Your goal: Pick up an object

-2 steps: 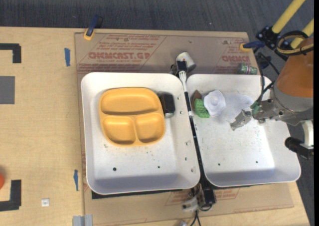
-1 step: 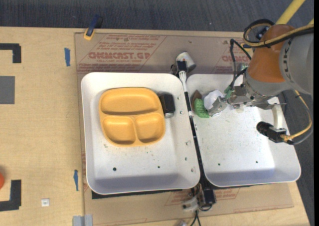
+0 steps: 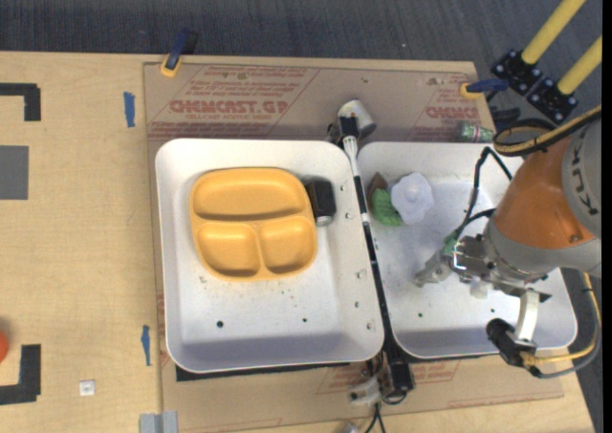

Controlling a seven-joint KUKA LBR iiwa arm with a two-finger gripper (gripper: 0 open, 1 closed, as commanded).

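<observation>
Below us, on the tabletop [image 3: 86, 230], we see two shallow white bins side by side. The left bin [image 3: 191, 326] holds a yellow divided tray [image 3: 253, 221] lying flat toward its far side, with a small dark object [image 3: 321, 200] touching the tray's right edge. The right bin [image 3: 421, 331] holds a green item [image 3: 386, 206] near its far left corner and, just beside it, a clear plastic piece [image 3: 412, 196]; the two appear to touch, though we cannot be sure. The grey arm with its orange band [image 3: 540, 206] reaches over the right bin from the right. Its hand [image 3: 435, 270] sits low above the bin floor, near the middle of that bin and well apart from the green item and the clear piece. We cannot tell whether the hand is released or clenched, since its tip is small and blurred against the white floor, and we see nothing gripped in it. A black cable [image 3: 478, 187] loops up from the wrist, and a dark fitting [image 3: 507, 337] hangs near the bin's near right corner.
</observation>
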